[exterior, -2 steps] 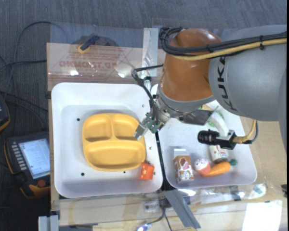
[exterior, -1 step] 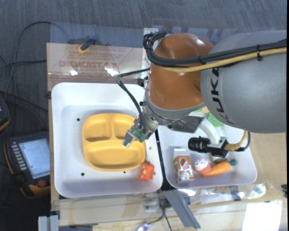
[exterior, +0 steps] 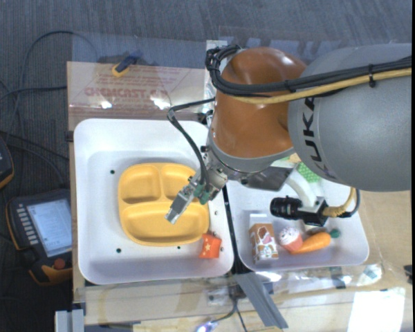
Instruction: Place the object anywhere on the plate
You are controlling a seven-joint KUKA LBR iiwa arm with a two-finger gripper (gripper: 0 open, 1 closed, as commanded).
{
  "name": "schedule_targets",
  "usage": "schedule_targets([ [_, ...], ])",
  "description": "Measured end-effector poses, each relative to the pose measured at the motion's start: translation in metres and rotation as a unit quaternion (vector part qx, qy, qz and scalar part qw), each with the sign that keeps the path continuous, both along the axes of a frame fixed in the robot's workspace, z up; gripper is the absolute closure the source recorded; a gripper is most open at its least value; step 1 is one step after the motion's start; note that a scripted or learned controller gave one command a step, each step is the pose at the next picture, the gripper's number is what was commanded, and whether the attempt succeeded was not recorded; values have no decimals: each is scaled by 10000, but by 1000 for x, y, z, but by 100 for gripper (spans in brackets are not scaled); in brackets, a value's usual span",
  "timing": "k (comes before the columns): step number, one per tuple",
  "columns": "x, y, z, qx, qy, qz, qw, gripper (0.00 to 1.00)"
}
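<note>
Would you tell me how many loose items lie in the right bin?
3: a small carton, a white toy and a carrot, along its front edge. The arm may hide others.

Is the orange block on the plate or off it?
Off. The orange block sits on the white bin floor, beside the yellow plate at its lower right corner.

A yellow plate (exterior: 160,203) with three compartments lies flat in the left bin. A small orange block (exterior: 209,246) sits in that bin, just beside the plate's near right corner.
</note>
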State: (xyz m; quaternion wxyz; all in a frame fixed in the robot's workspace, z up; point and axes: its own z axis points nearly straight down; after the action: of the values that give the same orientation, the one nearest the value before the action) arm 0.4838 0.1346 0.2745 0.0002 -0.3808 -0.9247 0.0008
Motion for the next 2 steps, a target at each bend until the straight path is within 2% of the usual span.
schedule_targets([
  [1,48,-41,83,-6,-4,898,9960,0],
  [2,90,-100,211,-5,-22,1090,9940,0],
])
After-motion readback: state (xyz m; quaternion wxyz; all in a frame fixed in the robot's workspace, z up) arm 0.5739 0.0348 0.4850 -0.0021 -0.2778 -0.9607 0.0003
